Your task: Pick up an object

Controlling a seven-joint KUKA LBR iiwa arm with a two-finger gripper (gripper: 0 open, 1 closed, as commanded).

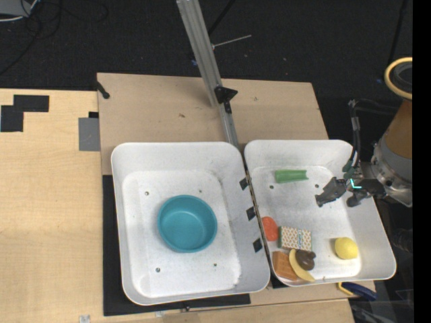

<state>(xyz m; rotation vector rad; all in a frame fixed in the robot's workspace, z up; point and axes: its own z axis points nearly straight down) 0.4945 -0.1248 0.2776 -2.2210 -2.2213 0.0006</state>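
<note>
— Along the near edge of the right bin (377,274), what lies there?

— A yellow lemon-like piece (346,248) by the near right corner. Toward the near left corner sit a banana (301,264) over a brown round piece (285,266), a patterned square (296,237) and an orange piece (270,229).

— And the left bin (128,180)?

— A teal bowl (188,223) rests near its middle.

— Farther back on the right?

— A green cylinder (290,175) lies toward the far edge, apart from the rest.

— The tool (330,194)?

— It hangs over the right side of that bin, between cylinder and lemon, touching neither. Whether it is spread or pressed together, I cannot tell; nothing shows between its tips.

— Beyond the bins?

— A metal rail (202,46) slants across the tabletop (155,113).
</note>
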